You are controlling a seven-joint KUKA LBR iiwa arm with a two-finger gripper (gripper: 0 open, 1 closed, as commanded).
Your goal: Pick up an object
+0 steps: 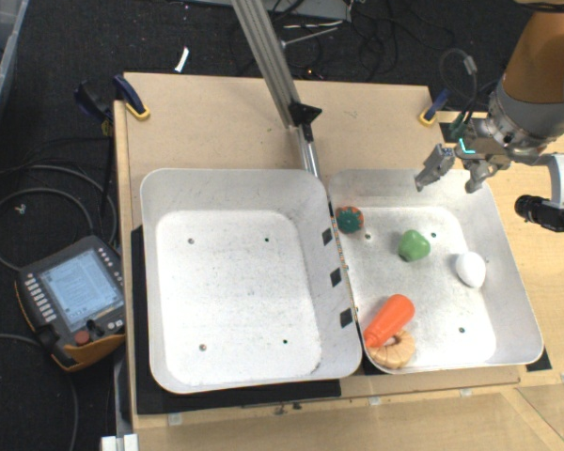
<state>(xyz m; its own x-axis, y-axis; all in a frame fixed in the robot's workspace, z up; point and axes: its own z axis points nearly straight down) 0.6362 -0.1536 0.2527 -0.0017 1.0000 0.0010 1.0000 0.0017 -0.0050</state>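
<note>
I see the gripper [454, 170] at the upper right of the frame, hanging over the far rim of the right bin [512, 280]. The fingers [432, 171] are spread wide, one prong out to the left, the other nearer the wrist, with clear gap between them. Nothing between them, nothing touched. Orange band and grey wrist sit above it at the top right corner.

Candidate objects all in the right bin:
- green ball [414, 245] near the bin's middle, closest to the gripper but still apart from it, lower in frame.
- white egg-shaped object [470, 269] just to the lower right of the green ball, not touching it.
- small green-and-orange ball [349, 219] at the bin's upper left, hard against the divider side.
- orange carrot-shaped object [390, 318] at lower left of the bin, tilted, its lower end lying on a tan ring-shaped piece [396, 349] at the bin's bottom edge.

Left bin [164, 205] fills the centre-left of the frame, a few dark specks on its floor. Both bins sit side by side on the tan tabletop [216, 120]. A grey metal pole [268, 50] runs diagonally from top centre down to the seam between the bins. Teach pendant [72, 294] on the floor at the lower left, cables around it.
</note>
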